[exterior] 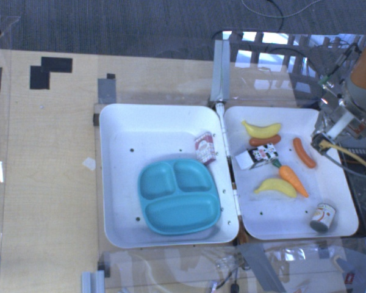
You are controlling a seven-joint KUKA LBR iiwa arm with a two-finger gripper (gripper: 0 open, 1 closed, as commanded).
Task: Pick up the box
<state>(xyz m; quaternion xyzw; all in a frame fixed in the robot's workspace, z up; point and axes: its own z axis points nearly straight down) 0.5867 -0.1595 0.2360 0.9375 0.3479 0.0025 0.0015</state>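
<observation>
The small red-and-white cardboard box leans against the right wall of the left white bin, just above the blue divided plastic plate. The arm's jaws hover over the right white bin's far right edge; their state I cannot tell.

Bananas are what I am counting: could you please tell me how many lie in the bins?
2. One banana lies near the right bin's far edge; the other banana lies nearer the camera, beside the carrot.
</observation>
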